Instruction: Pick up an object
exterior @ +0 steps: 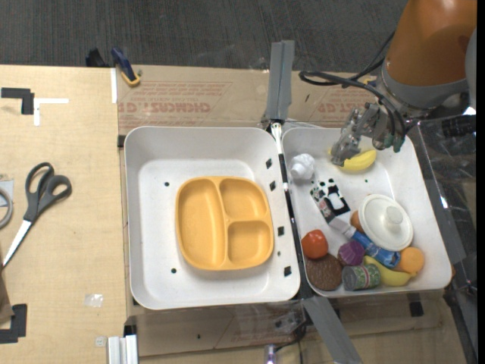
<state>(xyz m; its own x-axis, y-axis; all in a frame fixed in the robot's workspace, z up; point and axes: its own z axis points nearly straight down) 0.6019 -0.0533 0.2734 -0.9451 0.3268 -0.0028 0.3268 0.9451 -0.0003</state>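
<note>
Readable text: red print on the cardboard sheet (189,97) behind the bins, mirrored/upside down, can't make out the words. Black-and-white patterned item (330,199) in the right bin (432,226) has markings too small to read.

Task thing: yellow banana (358,161), far end of the right bin, near the back wall. Long axis runs roughly left-right in the camera view, right tip slightly higher, curve bowing down toward the camera.

Arm (432,44) comes in from upper right, orange band on top, wrist angled down-left. Gripper (351,144) sits right at the banana's upper-left edge, touching or just above it. Fingers: can't tell spread or closed; banana not visibly between them.

Rest of the right bin: white ball (301,166), white lidded bowl (386,221), tomato (314,243), brown disc (326,273), second banana (394,276), orange (411,259). Left bin (144,203) holds a yellow divided plate (224,223). Scissors (36,199) on the bench, well left.
</note>
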